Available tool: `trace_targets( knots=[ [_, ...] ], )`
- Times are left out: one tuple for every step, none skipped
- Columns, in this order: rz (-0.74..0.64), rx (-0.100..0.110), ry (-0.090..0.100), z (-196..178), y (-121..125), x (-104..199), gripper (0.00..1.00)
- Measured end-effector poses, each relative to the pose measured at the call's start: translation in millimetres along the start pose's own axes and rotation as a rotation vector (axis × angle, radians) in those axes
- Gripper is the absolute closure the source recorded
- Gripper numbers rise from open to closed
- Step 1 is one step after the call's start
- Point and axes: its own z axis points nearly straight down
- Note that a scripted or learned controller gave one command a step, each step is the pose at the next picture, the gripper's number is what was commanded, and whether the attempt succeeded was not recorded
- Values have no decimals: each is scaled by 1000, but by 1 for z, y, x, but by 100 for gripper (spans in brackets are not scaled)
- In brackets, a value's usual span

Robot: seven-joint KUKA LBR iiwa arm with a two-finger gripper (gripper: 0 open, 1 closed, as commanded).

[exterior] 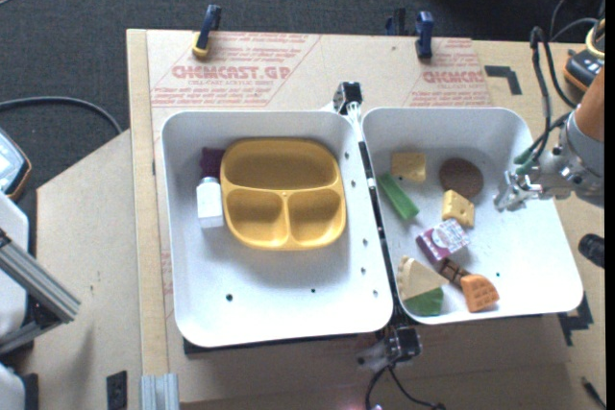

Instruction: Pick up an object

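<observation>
Dark carpet surrounds the bench; gripper [511,195] hovers at the right bin's [538,254] right edge, claw state I cannot tell; nearest, the cheese wedge [457,207] sits mid-bin; descend squarely over it.

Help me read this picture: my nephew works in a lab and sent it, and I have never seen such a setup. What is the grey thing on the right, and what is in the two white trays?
The picture is taken by one camera fixed above a bench, looking down at a slant. The grey thing at the right is a robot arm with an orange band; its grasping part, the tool, is over the right bin's right side. Nothing can be seen between its fingers, so it holds nothing that I can make out.

The left bin holds a yellow divided plate, with a small white bottle beside it and something dark purple behind that.

The right bin holds small toy-like food pieces: a green stick, two yellow cheese-like blocks, a brown round disc, a purple-and-white piece and an orange wedge. The arm's job is to pick one up.
</observation>
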Motion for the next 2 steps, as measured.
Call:
trace_targets(
  knots=[
    [1, 5, 1, -11, 1, 0, 100],
    [-5, 4, 3, -17, 39, 49, 100]
  ],
)
